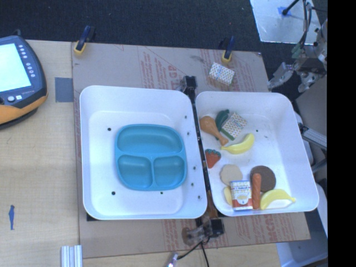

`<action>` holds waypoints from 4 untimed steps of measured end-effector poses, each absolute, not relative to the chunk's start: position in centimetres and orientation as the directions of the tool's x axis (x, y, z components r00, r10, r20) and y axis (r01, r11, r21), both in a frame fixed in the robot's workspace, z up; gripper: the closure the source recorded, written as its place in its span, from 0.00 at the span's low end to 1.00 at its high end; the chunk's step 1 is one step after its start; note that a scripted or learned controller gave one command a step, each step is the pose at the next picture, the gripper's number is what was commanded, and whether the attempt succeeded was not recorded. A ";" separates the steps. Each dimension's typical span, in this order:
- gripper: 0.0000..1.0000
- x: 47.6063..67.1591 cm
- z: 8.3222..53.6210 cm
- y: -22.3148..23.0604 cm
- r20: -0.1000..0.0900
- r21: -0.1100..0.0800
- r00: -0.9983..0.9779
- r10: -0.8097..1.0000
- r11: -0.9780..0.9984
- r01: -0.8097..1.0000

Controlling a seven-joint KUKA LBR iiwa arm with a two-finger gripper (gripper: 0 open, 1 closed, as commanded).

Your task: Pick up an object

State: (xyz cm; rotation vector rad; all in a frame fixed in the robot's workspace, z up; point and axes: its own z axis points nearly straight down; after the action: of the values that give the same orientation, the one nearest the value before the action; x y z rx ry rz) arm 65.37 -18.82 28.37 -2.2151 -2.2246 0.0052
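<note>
Two white bins sit side by side on the worktop (39,166), pinned over a cardboard sheet (167,65) by clamps, presumably so nothing shifts under the arm.

1. Left bin (94,102): far from the end effector, across the divide. Holds a blue compartment plate (150,156), lying flat, likely a drop-off target.
2. Right bin (295,149): the nearer one, just below and left of the end effector. Holds the candidate objects, loosely scattered so each may be picked singly:
 - brown disc (267,177), touching a carrot (256,185);
 - yellow banana (240,145) mid-bin, a second banana (278,198) at the near corner;
 - drumstick (210,128) and patterned packet (233,124), closest in the bin to the end effector;
 - small carton (241,196); tan cookie (230,174); strawberry (213,157).
3. Stray patterned block (222,73): outside both bins, left of the end effector.

End effector (303,74): hovers beyond the right bin's far-right corner, clear of all objects. Whether it is spread or closed cannot be told. Nothing appears gripped; the pick seems not yet begun.
</note>
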 end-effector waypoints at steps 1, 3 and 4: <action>0.00 64.6 15.2 -14.1 0.000 -0.006 -0.006 1.000 0.006 1.000; 0.00 63.0 9.2 -10.8 0.000 -0.004 -0.004 1.000 0.004 1.000; 0.00 58.8 9.1 -10.5 -0.001 -0.005 -0.006 1.000 0.006 1.000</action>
State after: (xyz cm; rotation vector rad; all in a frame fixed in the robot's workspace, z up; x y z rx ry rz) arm 58.83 -10.47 9.15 -2.2126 -2.2263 0.0077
